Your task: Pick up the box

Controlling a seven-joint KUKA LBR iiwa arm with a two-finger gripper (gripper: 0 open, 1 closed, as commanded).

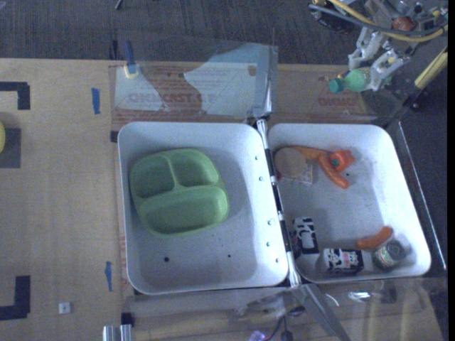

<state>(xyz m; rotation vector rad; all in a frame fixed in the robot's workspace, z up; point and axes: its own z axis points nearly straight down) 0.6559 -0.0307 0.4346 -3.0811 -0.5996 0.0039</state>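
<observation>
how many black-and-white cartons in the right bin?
2. One carton stands against the right bin's left wall; the other carton lies along the near wall, beside a small can. None looks hidden.

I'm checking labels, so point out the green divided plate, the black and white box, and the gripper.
green divided plate (179, 190), camera view, centre divider
black and white box (306, 234), camera view, top face
gripper (370, 68), camera view, between fingertips

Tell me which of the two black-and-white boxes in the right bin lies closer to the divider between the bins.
The upper box, standing lengthwise right against the divider. The other box lies crosswise farther right, beside the can.
</observation>
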